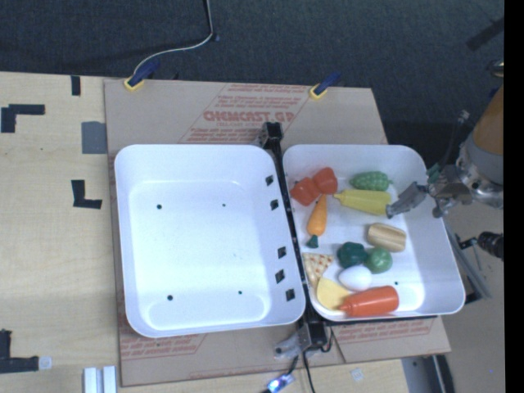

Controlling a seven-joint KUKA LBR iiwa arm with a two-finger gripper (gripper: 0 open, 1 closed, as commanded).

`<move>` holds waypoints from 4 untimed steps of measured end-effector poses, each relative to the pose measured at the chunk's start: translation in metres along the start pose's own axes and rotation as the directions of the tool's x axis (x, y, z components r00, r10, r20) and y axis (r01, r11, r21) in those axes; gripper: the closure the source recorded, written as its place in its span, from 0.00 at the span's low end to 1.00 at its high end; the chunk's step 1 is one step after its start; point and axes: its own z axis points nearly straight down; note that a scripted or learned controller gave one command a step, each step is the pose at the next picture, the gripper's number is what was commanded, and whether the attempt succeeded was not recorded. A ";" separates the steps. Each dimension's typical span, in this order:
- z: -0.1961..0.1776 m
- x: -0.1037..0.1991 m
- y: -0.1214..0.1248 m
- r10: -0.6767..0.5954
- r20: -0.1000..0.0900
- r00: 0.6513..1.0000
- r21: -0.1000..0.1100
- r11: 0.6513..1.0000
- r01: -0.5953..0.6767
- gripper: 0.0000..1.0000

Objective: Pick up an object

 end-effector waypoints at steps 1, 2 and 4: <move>0.102 0.136 0.048 -0.013 -0.006 1.000 0.006 1.000 0.013 0.00; 0.090 0.126 0.047 -0.002 -0.001 1.000 0.007 1.000 0.002 1.00; 0.079 0.126 0.046 -0.003 -0.002 1.000 0.020 1.000 0.003 1.00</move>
